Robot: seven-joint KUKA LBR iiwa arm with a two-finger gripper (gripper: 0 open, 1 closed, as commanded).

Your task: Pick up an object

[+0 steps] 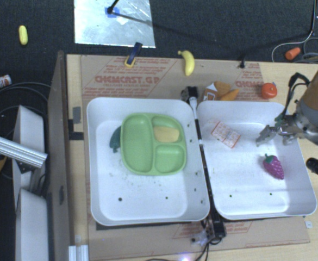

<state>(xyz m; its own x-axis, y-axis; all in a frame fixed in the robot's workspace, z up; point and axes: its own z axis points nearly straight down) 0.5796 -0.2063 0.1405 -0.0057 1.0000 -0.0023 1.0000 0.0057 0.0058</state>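
Bench: brown cardboard-covered top (pixel 148 78) with red print, dark carpet around it, silver foil sheet (pixel 114 14) on floor at far side.
Left bin: shallow white bin (pixel 107 200), holds green divided plate (pixel 152 144) tilted slightly, sits mid-bin toward far side.
Plate contents: yellow flat item (pixel 167 133) in far-right compartment; other compartments bare.
Dark teal object: (pixel 115 138) just beside plate's left edge, partly tucked under it, kind unclear.
Right bin: shallow white bin (pixel 245 200), touching left bin along the middle seam.
Grape bunch: purple toy grapes (pixel 274 166) with green stem, lying on right bin floor, right half, mid-depth.
Packet: small white packet with red print (pixel 225 134), far-left area of right bin, well apart from grapes.
Gripper: (pixel 281 132) above right bin's far-right part, reaching in from right, fingers spread apart, nothing between them; near grapes but on their far side, not touching.
Arm: grey body with orange band (pixel 317 94) at right edge.
Off-bin items: yellow banana (pixel 187 62) on cardboard beyond bins; orange round fruit (pixel 268 90) far right; orange wedge-like pieces (pixel 223 92) beside right bin's far rim; small yellow item (pixel 23 35) on carpet far left.
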